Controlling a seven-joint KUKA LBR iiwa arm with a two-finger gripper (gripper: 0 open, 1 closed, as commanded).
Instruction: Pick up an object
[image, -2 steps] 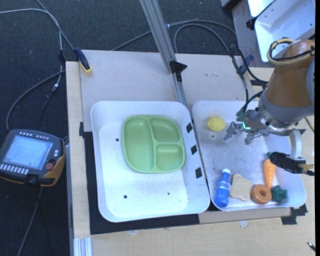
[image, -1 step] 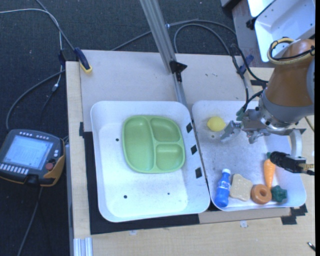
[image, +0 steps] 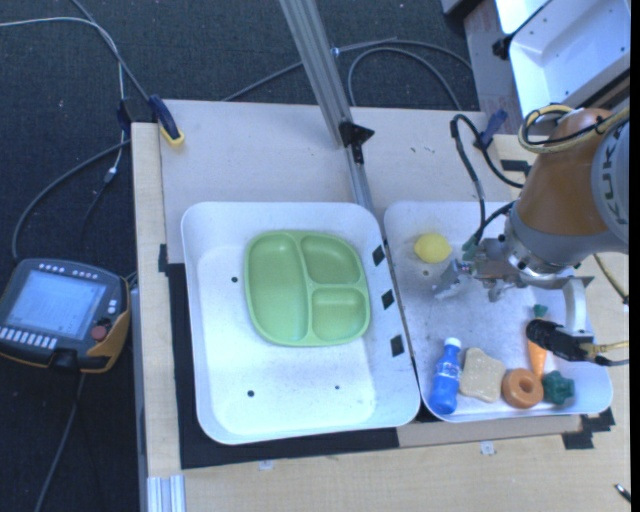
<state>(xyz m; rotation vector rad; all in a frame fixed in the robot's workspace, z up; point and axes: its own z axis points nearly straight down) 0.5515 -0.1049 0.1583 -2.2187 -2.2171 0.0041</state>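
Nearest, along the front rim of the right bin (image: 500, 415), sits a row of small things: a blue bottle (image: 447, 377) with a white cap lying with its cap pointing away, a tan slice (image: 482, 376) touching its right side, an orange ring (image: 521, 388) touching the slice, and a green toy (image: 558, 388) at the right end. Just behind the ring stands a small orange carrot (image: 537, 356). The left bin (image: 290, 400) lies beside the right one, their edges touching, with three black tabs (image: 388, 298) spaced along that shared edge. Farther back, over the speckled middle of the right bin, hangs the gripper (image: 469, 287), its fingers spread apart with nothing between them, well apart from the front row. Just beyond and to its left lies a yellow ball (image: 432, 248), near one fingertip but not touching it as far as can be seen. The arm (image: 565, 200), orange above the wrist, rises to the right of the gripper. At about the same depth a green plate (image: 305, 288) with three compartments lies flat in the left bin, nearer its far side. Off the bench to the left, a pendant (image: 62, 315) with a pale screen rests on the dark floor. Behind both bins is the bare bench (image: 260, 150), where a grey post (image: 320, 60) slants up from the gap between them. At the far left corner a blue and yellow clamp (image: 166, 125) grips the bench edge, and thin cables (image: 400, 60) loop across the floor beyond.
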